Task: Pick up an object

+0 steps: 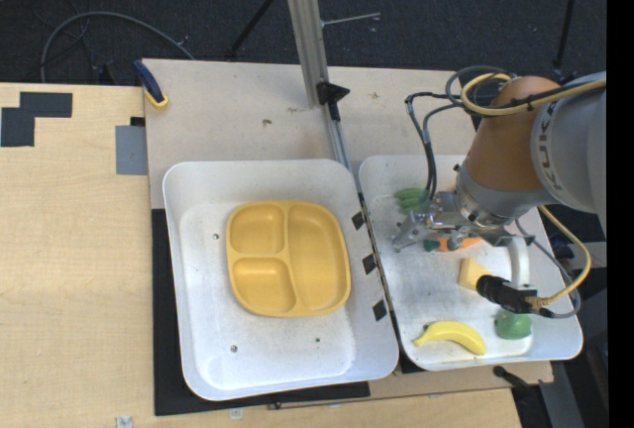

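Hanging low in the upper left part of the right bin, the pincer shows as a small metallic cluster under the wrist. At this slant I cannot tell whether it is open or closed, and nothing can be seen caught in it. Nearest to it is a small green object, just above it in the view and close to the bin's upper left corner; whether the two touch is not clear. A small orange piece lies just to the pincer's right, partly under the wrist. Further out toward the near edge sit a yellow block, a round green item in the near right corner and a toy banana against the near rim, all flat on the bin floor and apart from the pincer. Beyond the divider, the left bin holds a yellow divided plate, well away from the arm. Judging from this, the pick is not yet made: every visible object rests in a bin, none is lifted. The pincer seems placed for a try at the green object, so what is left would be the grasp and the lift.
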Controlling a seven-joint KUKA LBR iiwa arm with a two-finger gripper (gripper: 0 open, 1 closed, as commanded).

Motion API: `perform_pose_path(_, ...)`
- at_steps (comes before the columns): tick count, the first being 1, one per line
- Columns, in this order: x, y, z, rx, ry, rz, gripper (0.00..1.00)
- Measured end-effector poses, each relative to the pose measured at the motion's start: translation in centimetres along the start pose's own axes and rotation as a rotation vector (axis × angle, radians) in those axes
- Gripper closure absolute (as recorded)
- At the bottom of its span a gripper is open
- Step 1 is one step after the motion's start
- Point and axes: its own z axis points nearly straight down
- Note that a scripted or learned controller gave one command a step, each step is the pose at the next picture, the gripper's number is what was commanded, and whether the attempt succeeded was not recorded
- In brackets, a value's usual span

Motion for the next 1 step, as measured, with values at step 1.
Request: perform_pose_path(1,0.02,0.10,3.96,-0.006,-0.001,0.001,0.00)
